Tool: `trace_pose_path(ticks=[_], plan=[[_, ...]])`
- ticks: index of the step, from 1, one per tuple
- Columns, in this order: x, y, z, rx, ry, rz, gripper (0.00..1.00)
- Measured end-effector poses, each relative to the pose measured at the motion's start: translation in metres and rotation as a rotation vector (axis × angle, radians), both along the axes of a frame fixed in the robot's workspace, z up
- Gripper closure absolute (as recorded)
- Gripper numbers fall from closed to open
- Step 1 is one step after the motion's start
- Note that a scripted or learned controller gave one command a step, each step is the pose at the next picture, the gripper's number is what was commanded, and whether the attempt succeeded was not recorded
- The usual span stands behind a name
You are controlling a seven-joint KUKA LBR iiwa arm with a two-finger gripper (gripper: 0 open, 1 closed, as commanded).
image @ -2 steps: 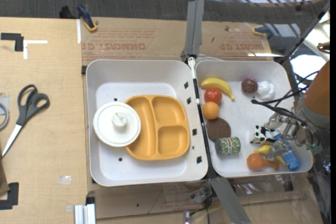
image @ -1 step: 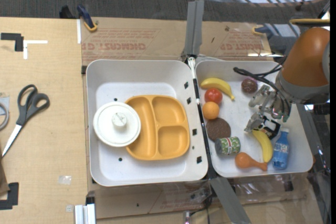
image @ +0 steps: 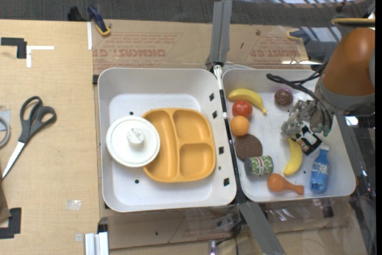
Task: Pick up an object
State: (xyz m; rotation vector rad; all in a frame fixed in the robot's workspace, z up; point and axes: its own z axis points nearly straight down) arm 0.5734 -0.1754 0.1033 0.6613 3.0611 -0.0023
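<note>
The task names no single thing; the object nearest the gripper (image: 300,123) is a banana (image: 293,156) in the right bin (image: 340,188). Its long axis runs nearly up and down in the view, slightly curved, with its upper end just under the gripper and its lower end pointing toward the near wall of the bin. Whether the gripper touches it cannot be told, and the metal and cables there hide how the gripper is set, so I cannot tell its state or whether it holds anything.

Just right of this banana stands a blue bottle (image: 320,171), lying roughly parallel to it. Below lies an orange drumstick-shaped toy (image: 283,184), and to the left a green can (image: 259,165) on its side, touching a brown round cookie (image: 248,146). Farther up are an orange (image: 239,125), a tomato (image: 242,108), a second banana (image: 248,97) lying slanted, and a dark ball (image: 283,97).

The left bin (image: 107,188) holds a yellow divided tray (image: 179,143) with a white lid (image: 133,140) overlapping its left edge. Scissors (image: 27,125) lie on the bench well to the left.
</note>
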Motion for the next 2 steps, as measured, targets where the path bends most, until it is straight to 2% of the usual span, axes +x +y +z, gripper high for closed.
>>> trace_pose_path(ticks=[1, 2], plan=[[0.071, -0.006, 0.0126, 0.002, 0.002, -0.069, 1.0], [0.0709, -0.0059, 0.0125, 0.002, 0.003, -0.069, 0.0]])
